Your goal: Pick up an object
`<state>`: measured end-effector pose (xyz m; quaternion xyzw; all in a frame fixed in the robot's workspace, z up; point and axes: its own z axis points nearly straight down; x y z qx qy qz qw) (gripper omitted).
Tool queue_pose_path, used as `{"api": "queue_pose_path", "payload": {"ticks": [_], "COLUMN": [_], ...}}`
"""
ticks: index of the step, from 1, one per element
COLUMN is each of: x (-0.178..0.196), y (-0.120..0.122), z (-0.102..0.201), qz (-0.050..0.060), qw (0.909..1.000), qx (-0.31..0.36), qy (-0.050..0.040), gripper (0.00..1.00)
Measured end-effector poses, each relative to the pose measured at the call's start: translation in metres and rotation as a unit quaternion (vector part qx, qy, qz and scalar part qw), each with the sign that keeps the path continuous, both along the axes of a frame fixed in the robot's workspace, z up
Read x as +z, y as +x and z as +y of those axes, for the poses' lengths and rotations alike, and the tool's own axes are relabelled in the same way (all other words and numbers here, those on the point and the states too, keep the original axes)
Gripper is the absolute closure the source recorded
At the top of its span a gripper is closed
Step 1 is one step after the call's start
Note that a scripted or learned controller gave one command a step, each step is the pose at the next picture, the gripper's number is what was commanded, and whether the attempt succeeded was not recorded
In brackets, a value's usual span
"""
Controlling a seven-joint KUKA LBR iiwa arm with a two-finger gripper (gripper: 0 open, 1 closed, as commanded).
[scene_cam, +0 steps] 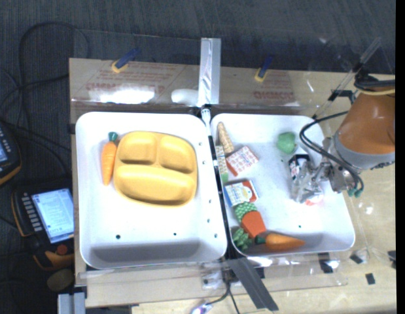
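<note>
My gripper [305, 187] is low inside the right bin [333, 237], close to its right wall, with the grey and orange arm coming in from the right. A small pink-white object [313, 201] lies right under the gripper, partly hidden by it. A green ball [287, 141] rests just up and left of the gripper. Along the bin's left side lie an ice cream cone [222, 138], a red-and-white packet [241, 160] and a blue-edged packet [241, 191]. At the front left are a green vegetable [243, 210], an orange-red piece [253, 224] and a carrot [282, 242].
The left bin [97, 241] holds a yellow divided tray [156, 167] with a carrot [108, 161] beside its left edge. A ridge [215, 195] divides the two bins. Bare white floor lies in the middle of the right bin, left of the gripper.
</note>
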<state>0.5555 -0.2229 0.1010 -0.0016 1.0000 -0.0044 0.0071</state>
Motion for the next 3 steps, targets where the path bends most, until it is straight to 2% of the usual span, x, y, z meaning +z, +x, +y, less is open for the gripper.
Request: {"api": "queue_pose_path", "payload": {"ticks": [1,2,3], "x": [-0.0097,0.0001,-0.0001], "y": [0.0244,0.0257,0.0256], "z": [0.0015,0.0023,0.0027], "qz": [0.003,0.001,0.002], "qw": [0.9969,0.9969,0.9969], "qx": [0.078,0.078,0.078], "qy": [0.0027,0.0021,0.0025], "gripper": [1.00,1.00,0.00]}}
